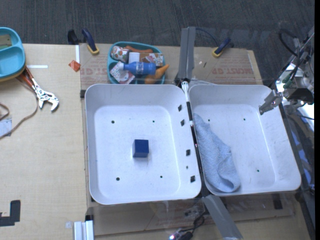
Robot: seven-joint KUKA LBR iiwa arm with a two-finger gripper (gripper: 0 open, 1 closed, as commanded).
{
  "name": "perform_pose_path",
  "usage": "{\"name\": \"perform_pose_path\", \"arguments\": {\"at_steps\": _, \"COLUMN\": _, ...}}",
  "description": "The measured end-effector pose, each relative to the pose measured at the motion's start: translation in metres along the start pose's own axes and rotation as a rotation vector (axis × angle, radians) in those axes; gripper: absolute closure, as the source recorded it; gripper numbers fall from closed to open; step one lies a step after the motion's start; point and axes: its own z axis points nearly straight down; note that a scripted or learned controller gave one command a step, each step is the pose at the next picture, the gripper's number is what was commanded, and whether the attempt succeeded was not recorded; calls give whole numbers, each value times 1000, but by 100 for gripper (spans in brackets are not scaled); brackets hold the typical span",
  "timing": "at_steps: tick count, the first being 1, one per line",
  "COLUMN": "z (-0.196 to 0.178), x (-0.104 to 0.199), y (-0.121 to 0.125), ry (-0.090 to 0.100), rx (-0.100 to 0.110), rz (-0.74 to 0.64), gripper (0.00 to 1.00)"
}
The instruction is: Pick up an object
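A blue cube (141, 148) sits alone near the middle of the left bin (100, 184), well apart from every wall. Just across the divider from the left bin, in the right bin (280, 179), a pale grey cloth (216, 159) lies crumpled along the near-side wall.

The gripper (272, 103) hangs at the right bin's far edge, well apart from both things. Whether it is released or clenched I cannot tell; its tip is small and blurs against the bin rim.

The cube looks the easier pick: rigid, with flat sides and free space all round. A straight descent over its centre, squared to its faces, should serve best. The cloth would likely bunch or slip.

Most of the arm is cut off beyond the right bin.
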Motion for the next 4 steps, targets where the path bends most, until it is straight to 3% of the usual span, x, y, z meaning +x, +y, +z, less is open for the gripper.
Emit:
{"name": "perform_pose_path", "arguments": {"at_steps": 1, "z": 6, "x": -14, "y": 34, "ry": -1, "rx": -1, "rz": 236, "gripper": 0}}
{"name": "perform_pose_path", "arguments": {"at_steps": 2, "z": 114, "x": 40, "y": 12, "ry": 0, "rx": 3, "rz": 566, "gripper": 0}}
{"name": "perform_pose_path", "arguments": {"at_steps": 3, "z": 73, "x": 15, "y": -22, "ry": 0, "rx": 0, "rz": 618, "gripper": 0}}
{"name": "perform_pose_path", "arguments": {"at_steps": 4, "z": 189, "x": 63, "y": -26, "ry": 1, "rx": 3, "rz": 826, "gripper": 0}}
